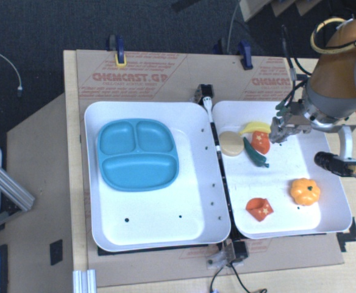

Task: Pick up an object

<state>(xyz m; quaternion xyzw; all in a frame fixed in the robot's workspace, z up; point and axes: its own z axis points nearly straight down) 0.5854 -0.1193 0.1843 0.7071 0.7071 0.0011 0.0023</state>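
Dark carpet surrounded the bench, and on its cardboard-covered top [166, 72] sat two shallow white bins side by side. A blue divided plate [138, 154] lay in the left bin [166, 224]; the right bin [288, 218] held everything I might take. My gripper [280, 129] hung low over the far part of that right bin, at the edge of a small huddle of things: a yellow banana-like piece [255, 127], a red tomato-like piece [261, 141], a green pepper [256, 153] lying slantwise beneath it, and a tan round disc [231, 143] beside the divider. Whether I was spread or pinched together I could not tell from above; the dark metal blurred into one mass, and nothing showed between me.

Nearer the front, well apart from the huddle, an orange pumpkin [305, 191] and a red strawberry-like piece [259, 209] each sat alone.

My worry was the crowding. The red piece touched or nearly touched the yellow and the green, so a descent there could land me on top of one thing rather than astride it, or close me on two at once and have both squirt free. Rounded, smooth toy shapes would likely roll off a glancing pinch. A nudge could also shove the huddle against the bin wall, leaving no room for me on the far side.
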